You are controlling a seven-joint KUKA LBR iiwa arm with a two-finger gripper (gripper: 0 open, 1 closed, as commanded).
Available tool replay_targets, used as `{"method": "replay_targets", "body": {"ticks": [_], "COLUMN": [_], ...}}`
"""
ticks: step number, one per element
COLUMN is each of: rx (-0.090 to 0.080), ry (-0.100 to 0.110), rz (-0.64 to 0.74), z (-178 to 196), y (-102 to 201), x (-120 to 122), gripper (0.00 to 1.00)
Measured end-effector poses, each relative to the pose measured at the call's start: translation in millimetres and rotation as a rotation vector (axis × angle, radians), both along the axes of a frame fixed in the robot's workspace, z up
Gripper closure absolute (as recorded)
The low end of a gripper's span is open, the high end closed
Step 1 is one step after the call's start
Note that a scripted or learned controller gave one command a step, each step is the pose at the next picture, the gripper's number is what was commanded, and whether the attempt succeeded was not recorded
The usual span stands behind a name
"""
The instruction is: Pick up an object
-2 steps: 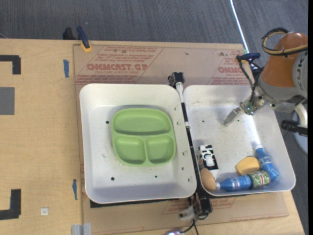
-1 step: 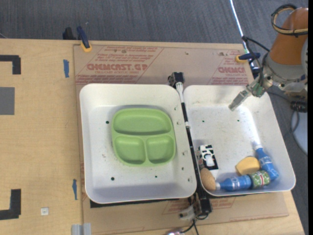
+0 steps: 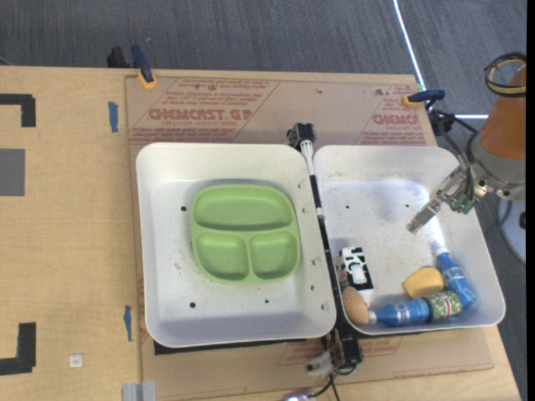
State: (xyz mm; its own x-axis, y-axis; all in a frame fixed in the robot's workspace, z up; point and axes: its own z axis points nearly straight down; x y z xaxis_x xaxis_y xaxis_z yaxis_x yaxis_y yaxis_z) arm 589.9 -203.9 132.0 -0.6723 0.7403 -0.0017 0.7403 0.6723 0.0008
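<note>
Two shallow white plastic bins sit side by side on a brown cardboard sheet (image 3: 251, 98) in the middle of the frame. The left bin (image 3: 159, 249) holds one thing: a light green plastic tray with three compartments (image 3: 246, 232), lying flat near its centre. The right bin (image 3: 376, 182) holds five things, all gathered toward its lower edge: one black-and-white small block (image 3: 355, 267) near the divider, one tan egg-shaped piece (image 3: 356, 308) below it, one yellow rounded lump (image 3: 424, 282), and two blue plastic bottles, the first bottle (image 3: 415, 311) lying on its side along the lower rim, the second bottle (image 3: 454, 276) slanting up beside the yellow lump. The two-finger gripper (image 3: 420, 220) hangs over the upper right part of the right bin, above bare white floor, tilted down and leftward, well apart from the cluster. Whether it is open or closed cannot be told; nothing shows in it. Two clamps with orange tips, one upper left (image 3: 144, 67) and one upper right (image 3: 420, 98), pin the cardboard.
</note>
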Motion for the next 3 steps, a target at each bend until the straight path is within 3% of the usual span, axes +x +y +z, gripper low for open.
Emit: {"method": "replay_targets", "body": {"ticks": [1,2,3], "rx": [0.002,0.000,-0.002], "ry": [0.005,0.000,-0.003], "rz": [0.262,0.573,0.756], "z": [-46.2,-15.9,-45.4], "y": [-19.7,-19.7,-19.7], "x": [59.3,-11.3,-31.8], "gripper": [0.00,0.00,0.00]}}
